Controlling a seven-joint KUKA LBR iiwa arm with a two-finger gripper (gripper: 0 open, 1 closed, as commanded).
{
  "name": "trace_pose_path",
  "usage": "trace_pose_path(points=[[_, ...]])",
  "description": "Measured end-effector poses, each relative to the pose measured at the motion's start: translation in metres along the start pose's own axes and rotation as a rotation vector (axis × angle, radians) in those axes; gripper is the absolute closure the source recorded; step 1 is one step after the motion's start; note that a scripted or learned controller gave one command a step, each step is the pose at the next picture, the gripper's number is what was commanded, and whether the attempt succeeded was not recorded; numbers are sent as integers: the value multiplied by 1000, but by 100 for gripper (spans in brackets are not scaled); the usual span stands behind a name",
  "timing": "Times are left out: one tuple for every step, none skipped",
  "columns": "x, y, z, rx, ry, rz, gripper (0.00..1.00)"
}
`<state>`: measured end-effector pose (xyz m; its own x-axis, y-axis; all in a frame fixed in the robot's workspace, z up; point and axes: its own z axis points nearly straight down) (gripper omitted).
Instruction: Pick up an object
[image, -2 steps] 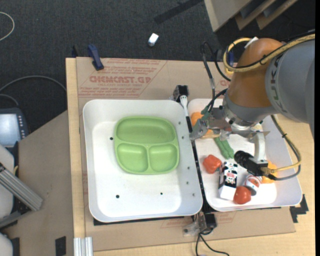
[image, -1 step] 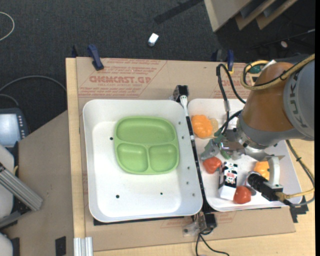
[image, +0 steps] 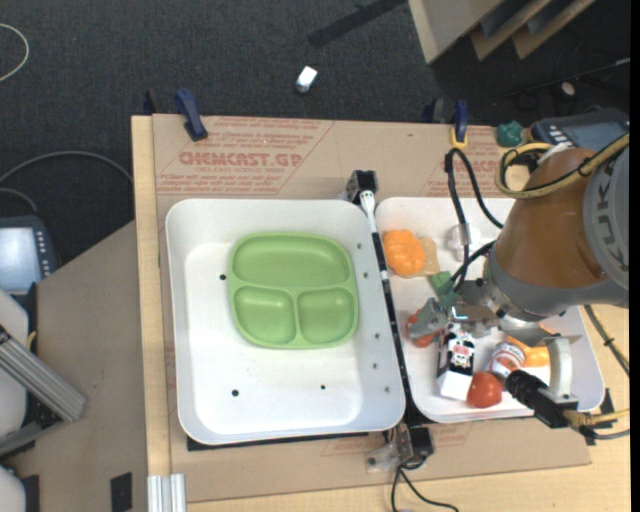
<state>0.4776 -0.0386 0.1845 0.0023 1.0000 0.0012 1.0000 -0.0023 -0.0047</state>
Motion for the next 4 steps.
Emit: trace_pose_path(points=[[11,2,0,-3,0,-4,0],[10,2,-10,-7,-1,-2,100],[42,3,-140,-21,1,-8,100],[31,42,-2,5,-2,0,100]])
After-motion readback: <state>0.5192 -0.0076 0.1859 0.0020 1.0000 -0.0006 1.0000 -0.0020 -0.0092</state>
